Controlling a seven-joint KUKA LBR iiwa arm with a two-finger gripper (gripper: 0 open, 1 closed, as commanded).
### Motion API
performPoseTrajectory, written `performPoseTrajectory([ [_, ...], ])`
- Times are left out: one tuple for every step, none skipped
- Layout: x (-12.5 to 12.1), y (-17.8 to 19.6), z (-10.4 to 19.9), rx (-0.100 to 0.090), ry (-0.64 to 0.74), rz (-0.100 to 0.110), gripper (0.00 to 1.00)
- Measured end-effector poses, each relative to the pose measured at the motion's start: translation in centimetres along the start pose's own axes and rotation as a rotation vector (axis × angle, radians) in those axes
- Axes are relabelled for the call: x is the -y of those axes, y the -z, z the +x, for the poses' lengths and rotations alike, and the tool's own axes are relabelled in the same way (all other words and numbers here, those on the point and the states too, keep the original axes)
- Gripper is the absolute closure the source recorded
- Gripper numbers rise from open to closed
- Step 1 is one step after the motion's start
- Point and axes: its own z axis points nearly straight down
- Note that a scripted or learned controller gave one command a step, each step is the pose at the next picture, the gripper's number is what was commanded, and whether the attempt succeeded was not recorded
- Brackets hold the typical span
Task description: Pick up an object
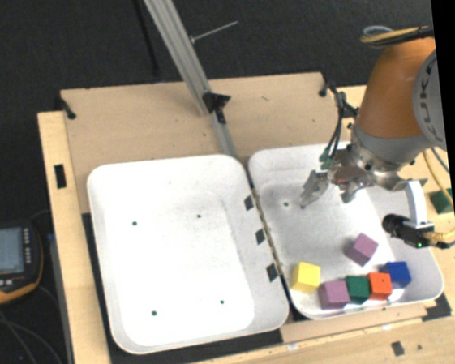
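Camera view shows you the gripper [329, 188] hanging over the upper middle of the right bin [291, 166], its two fingers spread apart with nothing between them. Your blocks lie well below it along that bin's lower edge: a yellow cube [308, 276] at the left, then a purple cube [333, 293], a green cube [358, 286], an orange cube [380, 283] and a blue cube [398, 273] in a row. A second purple block [362, 248] sits tilted just above that row.

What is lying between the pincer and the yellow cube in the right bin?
Nothing: in the camera view, only bare white bin floor separates the pincer from the yellow cube.
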Motion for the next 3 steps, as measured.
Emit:
performPoseTrajectory([
  [0.0,0.0,0.0,0.000,-0.002,0.000,0.00],
  [0.4,-1.8,20.0,-0.003,0.017,0.004,0.00],
  [0.3,-1.8,19.5,-0.001,0.008,0.004,0.00],
])
